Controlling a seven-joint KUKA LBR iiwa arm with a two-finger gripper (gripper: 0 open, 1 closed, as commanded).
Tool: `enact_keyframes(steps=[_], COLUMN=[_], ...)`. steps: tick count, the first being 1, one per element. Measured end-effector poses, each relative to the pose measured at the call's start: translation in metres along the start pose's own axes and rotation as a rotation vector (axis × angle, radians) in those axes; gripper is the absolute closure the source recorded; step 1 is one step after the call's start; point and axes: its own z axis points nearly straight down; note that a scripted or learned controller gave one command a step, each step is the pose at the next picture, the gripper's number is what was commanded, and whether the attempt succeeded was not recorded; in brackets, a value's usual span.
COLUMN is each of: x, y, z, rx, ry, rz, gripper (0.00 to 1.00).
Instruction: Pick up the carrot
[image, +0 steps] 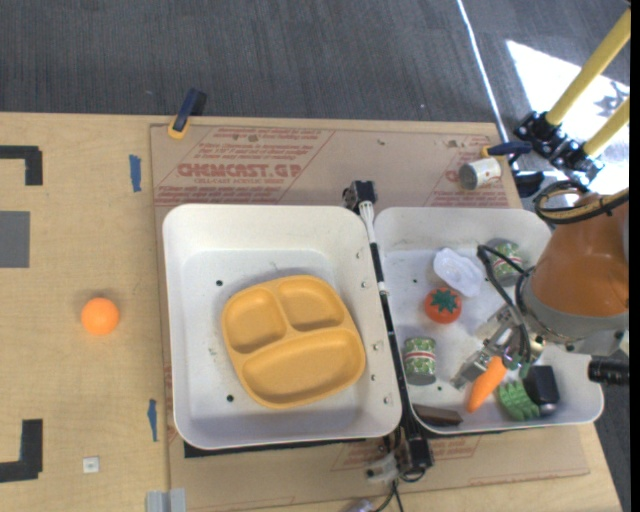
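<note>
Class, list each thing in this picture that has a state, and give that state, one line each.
carrot: lying tilted in the right bin, at the gripper
yellow tray: flat in the left bin, compartments bare
tomato: upright, apart from the carrot
orange ball: resting on the bench, outside the bins

We see an orange carrot (487, 381) in the right white bin (420, 235), just beside a green leafy piece (518, 399), a red tomato (443, 305) and a green-and-white can (420, 358). In the left white bin (190, 300) lies a yellow divided plate (292, 340). Well left of that bin, an orange ball (100, 315) sits on the tan bench (70, 250).
</note>
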Motion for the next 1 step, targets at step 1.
enact_keyframes(steps=[1], x=[0.0226], y=[0.0093], z=[0.0158], rx=[-0.002], ry=[-0.005], rz=[-0.419], gripper=[0.00])
